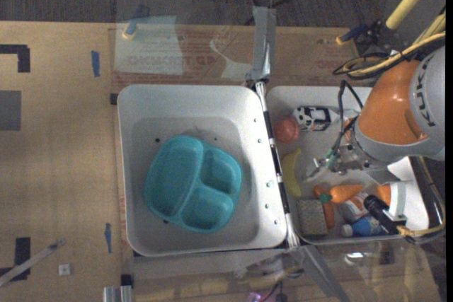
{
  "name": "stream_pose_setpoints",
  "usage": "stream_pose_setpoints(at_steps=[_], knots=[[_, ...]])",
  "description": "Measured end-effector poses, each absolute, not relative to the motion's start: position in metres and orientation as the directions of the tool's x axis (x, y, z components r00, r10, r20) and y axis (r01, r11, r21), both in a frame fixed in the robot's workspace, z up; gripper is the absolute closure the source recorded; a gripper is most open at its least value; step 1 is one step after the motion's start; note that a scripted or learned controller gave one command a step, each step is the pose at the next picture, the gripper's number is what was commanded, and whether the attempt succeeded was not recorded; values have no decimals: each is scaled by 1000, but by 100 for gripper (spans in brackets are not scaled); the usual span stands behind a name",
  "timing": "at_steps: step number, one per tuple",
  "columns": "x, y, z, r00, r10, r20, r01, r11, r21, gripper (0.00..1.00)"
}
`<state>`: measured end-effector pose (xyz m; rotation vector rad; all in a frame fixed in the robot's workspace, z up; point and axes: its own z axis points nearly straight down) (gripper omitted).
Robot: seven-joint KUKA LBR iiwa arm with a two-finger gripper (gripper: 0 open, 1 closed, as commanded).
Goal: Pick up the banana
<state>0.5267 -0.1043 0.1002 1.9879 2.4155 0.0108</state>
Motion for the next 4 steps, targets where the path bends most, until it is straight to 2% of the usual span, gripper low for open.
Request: stream_pose_setpoints(at_steps=[1, 2, 3, 4], knots=[[482, -143, 89, 67, 998, 3, 998, -67, 8, 0], [479, -138, 109, 298, 954, -1, 954, -298, 1, 0], [481, -97, 89, 367, 930, -4, 930, -367, 10, 0], [483, -94, 89, 238, 971, -2, 971, -238, 11, 0]])
